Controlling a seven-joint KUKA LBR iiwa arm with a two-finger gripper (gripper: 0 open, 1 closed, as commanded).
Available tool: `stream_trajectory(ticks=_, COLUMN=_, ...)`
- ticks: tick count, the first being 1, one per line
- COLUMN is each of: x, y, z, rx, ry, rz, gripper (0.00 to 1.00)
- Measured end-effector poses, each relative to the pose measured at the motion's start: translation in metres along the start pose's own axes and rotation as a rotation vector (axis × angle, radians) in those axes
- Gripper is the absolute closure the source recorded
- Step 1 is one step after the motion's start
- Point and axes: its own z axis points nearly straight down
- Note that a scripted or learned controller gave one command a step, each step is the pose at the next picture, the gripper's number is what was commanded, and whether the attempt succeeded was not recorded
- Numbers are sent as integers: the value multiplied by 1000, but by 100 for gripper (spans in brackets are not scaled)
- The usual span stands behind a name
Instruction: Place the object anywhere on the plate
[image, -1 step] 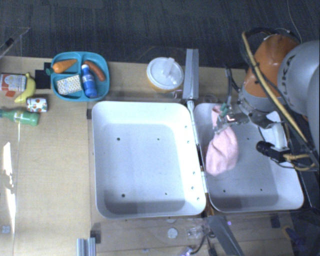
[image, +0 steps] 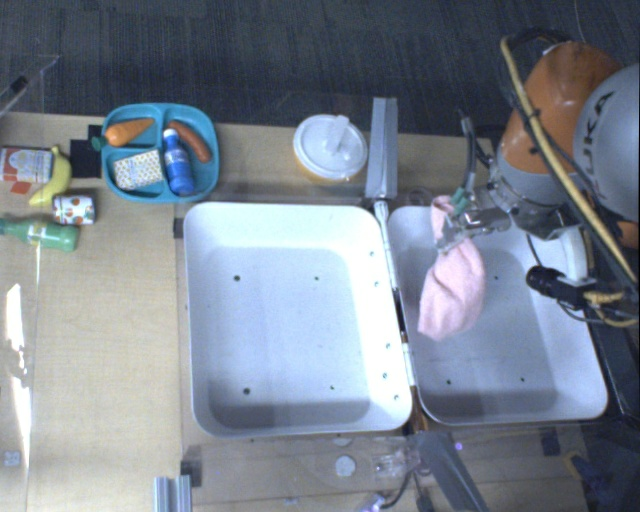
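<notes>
Your pincer (image: 455, 222) was clamped on 1 pink cloth (image: 452, 290) at the right bin's (image: 520, 400) rear-left corner; it hung lengthwise toward the front edge.

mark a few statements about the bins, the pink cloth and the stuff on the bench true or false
1. The pink cloth hangs from the gripper over the right bin. True.
2. The pink cloth lies flat in the left bin. False: it is over the right bin, held at its top.
3. A blue divided tray sits on the bench beyond the left bin. True.
4. The white lidded cup stands inside the right bin. False: it stands on the bench outside both bins.
</notes>
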Motion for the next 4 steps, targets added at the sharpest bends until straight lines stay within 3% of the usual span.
stream_trajectory(ticks=3, x=151, y=45, z=1, rx=-5, ry=0, rz=-1207, gripper=100)
stream_trajectory(ticks=4, x=200, y=63, z=-1, rx=-6, ry=-1, rz=-1345, gripper=100)
